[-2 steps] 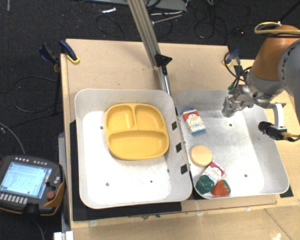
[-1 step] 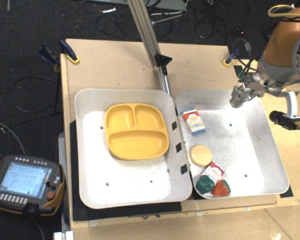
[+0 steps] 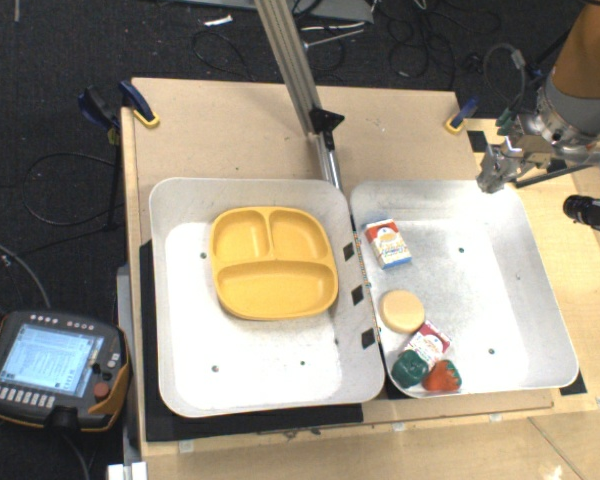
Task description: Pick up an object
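The right bin (image 3: 500,268) holds a small red, white and blue carton (image 3: 387,244) near its left wall. Below that carton lies a round tan disc (image 3: 402,311). In the bin's near left corner sit a small red and white packet (image 3: 429,342), a dark green piece (image 3: 410,369) and a red strawberry-like piece (image 3: 442,376). My gripper (image 3: 492,176) hangs over the right bin's far edge, well apart from all of these, with the orange-banded arm rising behind it at the upper right.
A yellow divided plate (image 3: 273,263) lies in the left bin (image 3: 180,298). A slanted metal pole (image 3: 292,53) runs down to the gap between the bins. A teach pendant (image 3: 50,368) rests off the bench at lower left. Clamps (image 3: 138,105) mark the bench's far corners.
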`<state>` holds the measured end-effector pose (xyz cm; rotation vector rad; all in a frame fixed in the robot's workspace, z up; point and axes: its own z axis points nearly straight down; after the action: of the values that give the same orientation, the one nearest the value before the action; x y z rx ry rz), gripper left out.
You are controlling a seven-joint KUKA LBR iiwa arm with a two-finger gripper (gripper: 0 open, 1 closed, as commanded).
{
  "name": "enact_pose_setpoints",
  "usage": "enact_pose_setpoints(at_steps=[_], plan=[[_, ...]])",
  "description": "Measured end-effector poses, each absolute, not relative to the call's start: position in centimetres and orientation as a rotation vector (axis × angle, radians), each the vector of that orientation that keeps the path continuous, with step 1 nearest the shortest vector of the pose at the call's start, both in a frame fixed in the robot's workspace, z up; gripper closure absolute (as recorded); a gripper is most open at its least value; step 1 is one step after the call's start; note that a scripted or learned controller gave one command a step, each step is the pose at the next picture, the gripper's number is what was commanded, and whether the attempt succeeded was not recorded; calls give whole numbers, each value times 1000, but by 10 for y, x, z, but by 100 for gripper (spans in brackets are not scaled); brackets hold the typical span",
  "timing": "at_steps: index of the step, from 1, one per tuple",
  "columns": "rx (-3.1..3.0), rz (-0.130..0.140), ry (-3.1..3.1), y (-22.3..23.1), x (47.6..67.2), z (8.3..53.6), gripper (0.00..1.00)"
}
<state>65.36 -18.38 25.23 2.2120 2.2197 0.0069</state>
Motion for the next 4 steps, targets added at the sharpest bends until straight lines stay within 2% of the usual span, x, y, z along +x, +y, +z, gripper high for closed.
enact_pose_setpoints(at_steps=[1, 2, 3, 4], plan=[[2215, 4, 2222, -183, 655, 276, 100], [2214, 2, 2230, -133, 659, 264, 100], [2214, 0, 2231, -79, 645, 256, 100], [2214, 2, 2231, -27, 641, 261, 100]])
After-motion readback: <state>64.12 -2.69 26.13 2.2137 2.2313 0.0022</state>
